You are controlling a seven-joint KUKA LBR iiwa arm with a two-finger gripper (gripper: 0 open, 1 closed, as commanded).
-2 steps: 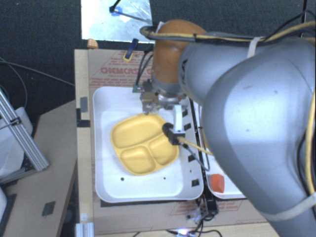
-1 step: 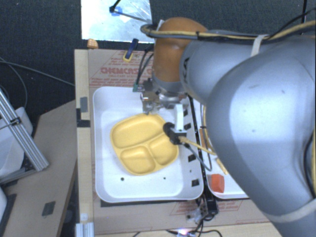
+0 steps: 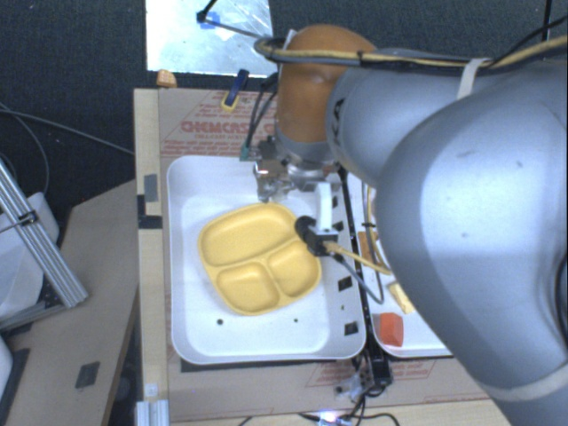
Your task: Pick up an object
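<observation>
Yellow divided dish (image 3: 257, 256), with three compartments (one long at upper left, two smaller at lower right), lying flat and face-up in the middle of the left bin (image 3: 191, 327), slightly turned against the bin's sides. It is the only large thing seen in this bin.

The pincer (image 3: 269, 185) stands at the dish's upper rim, just above centre in the frame, over the far part of the same bin. Whether it is spread or pressed together cannot be told, as the wrist hides its working end. Nothing is seen gripped in it, and contact with the rim cannot be judged. The dish therefore lies directly below and slightly lower left of the pincer in the frame.

The grey arm (image 3: 444, 193) fills the right half of the frame, with its orange band (image 3: 311, 87) at top centre. It covers most of the right bin (image 3: 417, 349), where an orange-red piece (image 3: 390, 329) shows at the near left corner.

Both bins rest on a printed cardboard sheet (image 3: 195, 127). A blue-and-yellow item (image 3: 236, 90) lies at its upper edge. Beyond is dark carpet (image 3: 71, 60) with a reflective sheet (image 3: 191, 25) at upper left. An aluminium frame (image 3: 40, 256) stands at the left edge.
</observation>
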